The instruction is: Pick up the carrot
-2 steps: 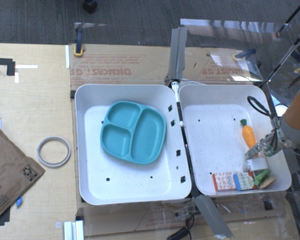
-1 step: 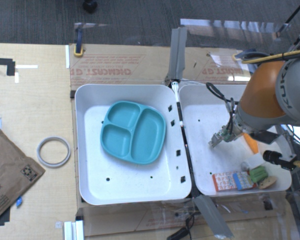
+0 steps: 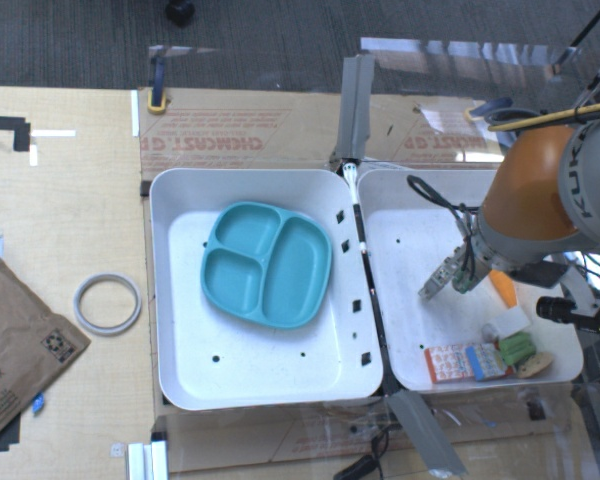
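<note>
The carrot is a small orange piece lying in the right white bin, near its right side, partly hidden by the arm's wrist. My gripper hangs over the middle of that bin, just left of the carrot and apart from it. It is open, and nothing shows between its fingers. The grey arm with its orange band comes in from the right above the carrot.
A blue divided plate lies in the left bin. At the right bin's front sit a red and blue packet, a green item and a tan item. A tape ring rests on the bench at left.
</note>
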`<state>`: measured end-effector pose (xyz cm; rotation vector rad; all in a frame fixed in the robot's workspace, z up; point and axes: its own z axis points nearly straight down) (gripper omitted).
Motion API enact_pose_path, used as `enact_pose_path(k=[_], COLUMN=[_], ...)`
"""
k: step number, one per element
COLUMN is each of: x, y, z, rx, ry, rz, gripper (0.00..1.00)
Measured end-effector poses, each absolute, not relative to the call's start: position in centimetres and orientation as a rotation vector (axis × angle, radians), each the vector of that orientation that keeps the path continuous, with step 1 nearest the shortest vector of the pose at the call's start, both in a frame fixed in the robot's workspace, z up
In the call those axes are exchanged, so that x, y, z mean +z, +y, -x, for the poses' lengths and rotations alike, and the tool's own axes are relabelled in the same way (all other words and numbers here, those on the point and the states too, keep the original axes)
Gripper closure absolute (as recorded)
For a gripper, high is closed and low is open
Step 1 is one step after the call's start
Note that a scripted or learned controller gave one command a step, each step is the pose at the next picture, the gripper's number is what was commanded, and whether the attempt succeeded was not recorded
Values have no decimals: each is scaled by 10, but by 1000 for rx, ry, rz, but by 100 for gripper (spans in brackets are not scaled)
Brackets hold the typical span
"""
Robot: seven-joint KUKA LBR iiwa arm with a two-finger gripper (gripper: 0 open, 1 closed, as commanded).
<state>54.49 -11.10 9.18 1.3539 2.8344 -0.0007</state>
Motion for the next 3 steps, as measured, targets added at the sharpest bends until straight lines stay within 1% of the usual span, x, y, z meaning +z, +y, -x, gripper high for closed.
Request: enact_pose_path(k=[1, 2, 3], x=[185, 92, 134], y=[-181, -164, -157], z=[-558, -513, -531], rx=[-1, 0, 0], ry=[2751, 2713, 2682], rz=[-1512, -1583, -1633], gripper=[100, 100, 100])
